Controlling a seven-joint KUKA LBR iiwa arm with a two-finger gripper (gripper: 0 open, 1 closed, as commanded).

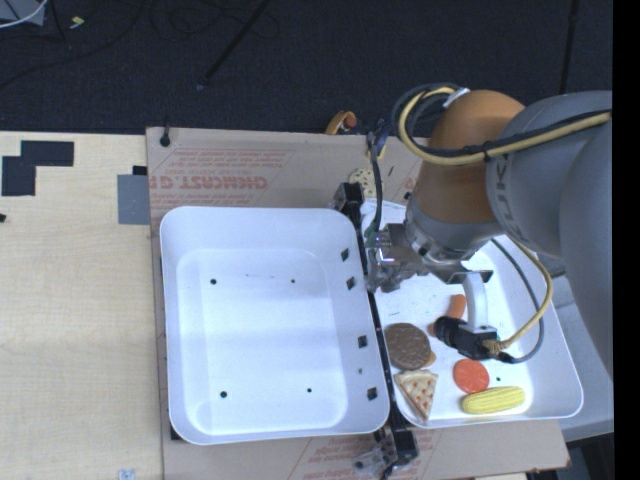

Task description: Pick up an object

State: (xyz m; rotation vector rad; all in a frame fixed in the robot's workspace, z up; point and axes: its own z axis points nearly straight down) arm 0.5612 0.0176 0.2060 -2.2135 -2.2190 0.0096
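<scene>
over the right bin, camera view:
gripper: low by the bin's left wall, under the orange-banded wrist; finger state: cannot tell.
objects: brown round patty, pizza slice, red disc, yellow corn, all nearer the camera than the gripper, apart from it.
left bin: beside the right one.

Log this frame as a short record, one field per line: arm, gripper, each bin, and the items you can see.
arm: KUKA arm, reaching in from the right, over the right bin
gripper: gripper low by the right bin's left wall; finger state unclear
left bin: left bin, white, small dark dots on its floor
right bin: right bin, white, holds the items
items: brown round cookie; pizza slice; red round piece; yellow corn cob; orange piece, partly hidden
</scene>
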